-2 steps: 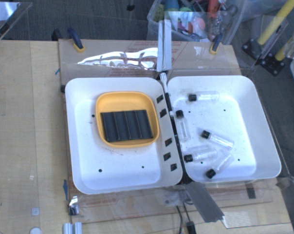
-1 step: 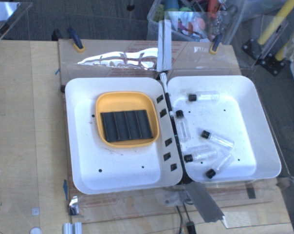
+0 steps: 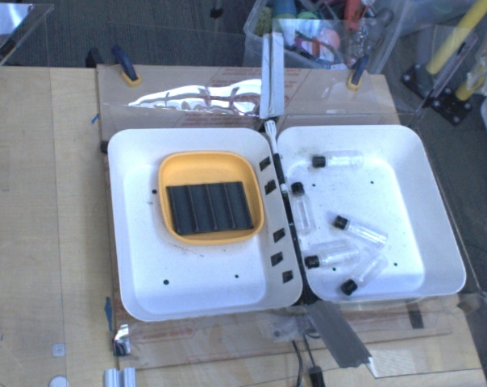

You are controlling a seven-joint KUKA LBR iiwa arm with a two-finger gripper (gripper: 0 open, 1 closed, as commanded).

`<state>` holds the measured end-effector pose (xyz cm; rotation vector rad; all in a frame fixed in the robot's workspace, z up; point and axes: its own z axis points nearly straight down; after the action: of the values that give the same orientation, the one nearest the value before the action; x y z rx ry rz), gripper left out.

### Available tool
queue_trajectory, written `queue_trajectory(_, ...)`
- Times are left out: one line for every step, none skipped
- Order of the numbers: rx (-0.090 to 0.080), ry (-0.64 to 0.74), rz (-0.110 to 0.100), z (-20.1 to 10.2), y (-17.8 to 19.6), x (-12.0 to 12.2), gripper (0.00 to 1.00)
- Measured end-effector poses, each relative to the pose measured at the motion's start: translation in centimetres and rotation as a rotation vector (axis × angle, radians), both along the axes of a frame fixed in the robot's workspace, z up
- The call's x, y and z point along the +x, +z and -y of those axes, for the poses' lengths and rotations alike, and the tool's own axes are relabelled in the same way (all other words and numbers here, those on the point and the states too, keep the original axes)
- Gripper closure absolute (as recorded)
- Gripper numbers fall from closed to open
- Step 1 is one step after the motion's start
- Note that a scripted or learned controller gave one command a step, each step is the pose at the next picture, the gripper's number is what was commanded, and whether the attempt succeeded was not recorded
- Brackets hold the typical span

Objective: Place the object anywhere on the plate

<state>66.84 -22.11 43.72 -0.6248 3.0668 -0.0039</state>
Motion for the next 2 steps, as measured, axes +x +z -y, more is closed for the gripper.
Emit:
queue_trajectory(-0.003,0.383,0.000,0.04,-0.01,-0.01,1.00)
queue_trajectory(-0.006,0.774,0.000,0.04,-0.07,-0.02,1.00)
